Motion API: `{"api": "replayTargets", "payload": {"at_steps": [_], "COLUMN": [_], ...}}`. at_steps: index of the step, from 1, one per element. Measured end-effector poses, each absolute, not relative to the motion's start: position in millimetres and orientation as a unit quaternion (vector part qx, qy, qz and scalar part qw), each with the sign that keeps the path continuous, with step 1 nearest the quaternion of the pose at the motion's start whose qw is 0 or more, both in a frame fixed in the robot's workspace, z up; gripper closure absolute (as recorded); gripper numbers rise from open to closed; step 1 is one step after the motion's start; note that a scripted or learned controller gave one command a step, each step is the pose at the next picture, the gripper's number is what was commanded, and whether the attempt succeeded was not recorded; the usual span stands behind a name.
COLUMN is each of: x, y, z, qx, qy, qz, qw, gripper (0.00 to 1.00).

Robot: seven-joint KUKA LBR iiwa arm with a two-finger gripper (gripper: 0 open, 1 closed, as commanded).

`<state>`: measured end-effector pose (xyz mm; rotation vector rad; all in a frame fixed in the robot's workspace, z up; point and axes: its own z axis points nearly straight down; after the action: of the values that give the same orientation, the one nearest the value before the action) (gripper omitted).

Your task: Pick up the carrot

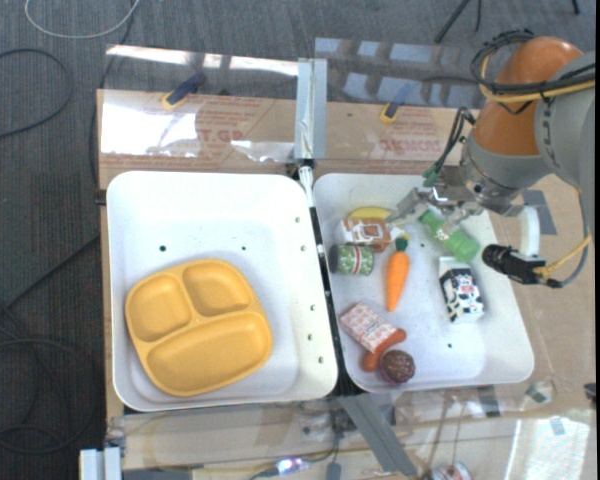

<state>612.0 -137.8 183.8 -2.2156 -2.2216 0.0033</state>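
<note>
Carrot point(396, 277) lies in the right bin point(500, 363), near its middle, leaf end pointing to the far side, untouched. Just left of it stands a small green can point(354, 260); a black-and-white carton point(461, 295) sits to its right, apart from it. The gripper point(442, 206) hangs over the bin's far part, beyond the carrot, beside a green object point(452, 236); whether it is apart or together, I cannot tell. A yellow divided tray point(198, 324) rests in the left bin point(170, 203).
</note>
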Motion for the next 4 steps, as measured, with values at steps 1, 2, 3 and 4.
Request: {"api": "replayTargets", "payload": {"at_steps": [1, 2, 3, 4], "x": [599.4, 592.1, 593.9, 600.1], "y": [-151, -135, -136, -75], "z": [151, 115, 125, 221], "qx": [-0.705, -0.671, -0.671, -0.697], "qy": [-0.709, -0.742, -0.742, -0.717], "qz": [0.0024, 0.0007, -0.0007, 0.0014], "qw": [0.001, 0.001, 0.0, 0.0], "gripper": [0.0, 0.0, 1.0, 1.0]}}
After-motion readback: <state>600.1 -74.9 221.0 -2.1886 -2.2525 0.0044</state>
